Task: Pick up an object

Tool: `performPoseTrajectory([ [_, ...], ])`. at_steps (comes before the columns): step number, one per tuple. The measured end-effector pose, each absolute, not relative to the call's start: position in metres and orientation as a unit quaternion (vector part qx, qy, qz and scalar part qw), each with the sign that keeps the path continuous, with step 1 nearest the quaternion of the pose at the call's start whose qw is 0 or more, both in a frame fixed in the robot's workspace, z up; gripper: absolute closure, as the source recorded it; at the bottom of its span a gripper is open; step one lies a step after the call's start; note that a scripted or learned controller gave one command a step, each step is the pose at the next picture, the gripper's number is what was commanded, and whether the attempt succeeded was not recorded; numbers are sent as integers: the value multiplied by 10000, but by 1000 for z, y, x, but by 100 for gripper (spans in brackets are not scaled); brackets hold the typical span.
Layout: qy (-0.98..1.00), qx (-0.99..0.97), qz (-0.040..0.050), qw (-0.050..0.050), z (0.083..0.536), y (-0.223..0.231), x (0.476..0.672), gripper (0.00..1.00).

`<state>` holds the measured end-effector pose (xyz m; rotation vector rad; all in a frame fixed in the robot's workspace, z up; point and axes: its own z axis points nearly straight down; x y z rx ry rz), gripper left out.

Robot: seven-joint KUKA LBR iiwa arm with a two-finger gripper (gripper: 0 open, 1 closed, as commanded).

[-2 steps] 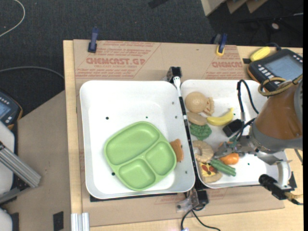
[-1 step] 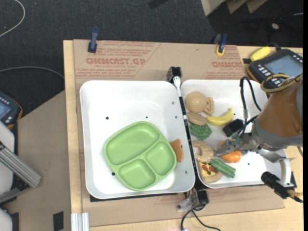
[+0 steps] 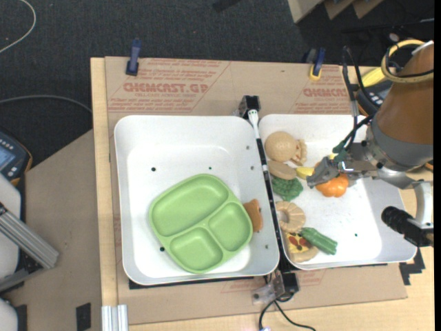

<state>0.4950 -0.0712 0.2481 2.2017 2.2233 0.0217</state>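
My gripper [image 3: 322, 174] hangs low over the middle of the right bin [image 3: 386, 250], reaching in from the right. An orange toy fruit [image 3: 334, 187] lies right under its tip, partly covered by it; contact cannot be made out. Just left of the tip lie a small yellow piece [image 3: 304, 173] and a green leafy toy [image 3: 284, 186]. A tan bread-like toy [image 3: 284, 147] sits further back. Toward the front of the bin are a tan ring-shaped toy [image 3: 289, 216], a pizza slice [image 3: 299, 245] and a green pickle-like toy [image 3: 319, 240].
The left bin [image 3: 131, 185] holds a green divided plate [image 3: 200, 221] and a small brown toy [image 3: 254, 215] against its right wall. The wall between the bins runs close to the left of the toys. Cardboard lies under both bins.
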Motion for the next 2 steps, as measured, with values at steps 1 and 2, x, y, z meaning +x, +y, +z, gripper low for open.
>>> performPoseTrajectory([
  [1, 7095, 7047, 13, 5, 243, -18, 502, 100],
  [2, 7096, 7046, 14, 7, 203, 40, 571, 100],
])
